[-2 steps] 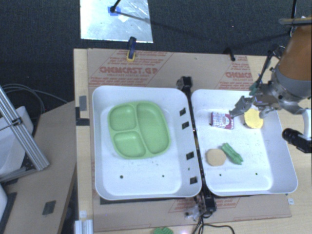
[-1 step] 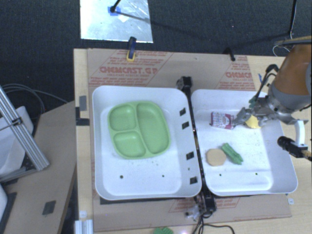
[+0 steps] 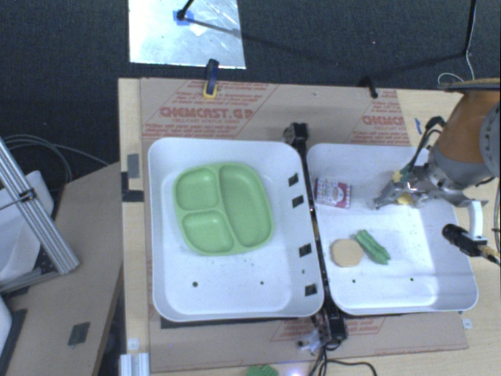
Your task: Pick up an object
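Over the right-hand shallow white plastic bin [image 3: 450, 284], the grey arm's two-finger gripper [image 3: 391, 194] hangs low near the far right part of the floor, its metal fingers [image 3: 381, 200] drawn close together and pinching nothing that I can see. Three candidates lie in that bin: a small red-and-white packet [image 3: 333, 192] just left of the gripper, a round tan cookie-like disc [image 3: 345, 252] and a green ridged pickle-shaped toy [image 3: 373, 246] touching it, both nearer. The left bin [image 3: 168, 288] carries a light green divided plastic plate [image 3: 222, 208]. My judgement: this is the approach step, nothing grasped yet. Next, the fingers must spread, centre over one piece and descend.
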`<state>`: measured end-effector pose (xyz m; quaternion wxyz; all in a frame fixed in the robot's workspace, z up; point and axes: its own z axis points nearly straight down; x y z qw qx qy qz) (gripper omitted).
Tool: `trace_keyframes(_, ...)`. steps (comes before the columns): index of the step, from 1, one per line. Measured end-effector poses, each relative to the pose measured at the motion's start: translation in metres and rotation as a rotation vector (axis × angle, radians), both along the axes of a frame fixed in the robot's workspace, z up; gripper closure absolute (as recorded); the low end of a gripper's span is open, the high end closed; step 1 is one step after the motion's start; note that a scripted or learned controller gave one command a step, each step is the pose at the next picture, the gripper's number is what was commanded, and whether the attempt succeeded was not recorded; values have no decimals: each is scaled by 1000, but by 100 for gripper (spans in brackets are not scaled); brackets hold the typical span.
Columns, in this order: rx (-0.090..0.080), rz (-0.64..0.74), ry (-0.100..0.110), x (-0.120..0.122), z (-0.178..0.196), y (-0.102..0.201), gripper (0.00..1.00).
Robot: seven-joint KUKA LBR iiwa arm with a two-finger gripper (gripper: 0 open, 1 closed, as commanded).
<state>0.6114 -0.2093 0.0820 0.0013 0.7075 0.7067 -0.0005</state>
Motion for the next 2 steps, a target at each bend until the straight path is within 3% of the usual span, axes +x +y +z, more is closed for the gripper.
trace_keyframes(1,0,7,-6,57,4,3,0)
trace_keyframes(2,0,8,-7,56,15,3,100)
